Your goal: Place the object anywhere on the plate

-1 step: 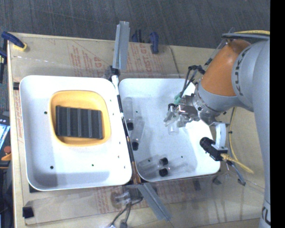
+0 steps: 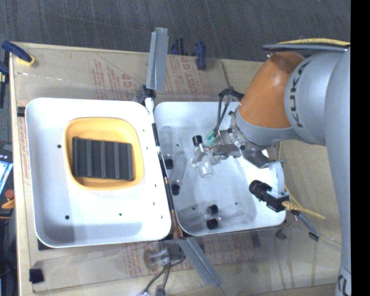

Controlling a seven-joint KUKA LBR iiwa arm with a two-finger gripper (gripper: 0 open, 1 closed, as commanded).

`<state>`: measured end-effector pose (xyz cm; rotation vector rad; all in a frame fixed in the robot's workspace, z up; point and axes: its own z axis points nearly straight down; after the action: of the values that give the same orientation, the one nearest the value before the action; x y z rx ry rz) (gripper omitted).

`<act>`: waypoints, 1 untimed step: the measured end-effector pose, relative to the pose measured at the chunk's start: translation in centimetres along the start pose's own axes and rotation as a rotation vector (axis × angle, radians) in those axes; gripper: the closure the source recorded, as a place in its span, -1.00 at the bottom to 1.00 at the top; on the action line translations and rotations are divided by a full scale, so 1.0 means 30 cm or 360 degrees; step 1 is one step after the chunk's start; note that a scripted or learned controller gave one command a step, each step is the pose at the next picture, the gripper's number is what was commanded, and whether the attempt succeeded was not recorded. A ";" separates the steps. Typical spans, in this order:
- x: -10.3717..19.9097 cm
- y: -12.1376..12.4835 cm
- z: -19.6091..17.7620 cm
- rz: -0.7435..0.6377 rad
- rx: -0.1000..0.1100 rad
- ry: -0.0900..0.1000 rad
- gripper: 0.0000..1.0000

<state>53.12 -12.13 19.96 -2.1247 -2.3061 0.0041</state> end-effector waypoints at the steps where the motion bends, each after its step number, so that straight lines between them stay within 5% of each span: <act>1: 0.168 0.226 -0.041 -0.0194 -0.0005 -0.0003 1.00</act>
<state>59.47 -6.55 21.17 -1.9827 -2.4338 0.0023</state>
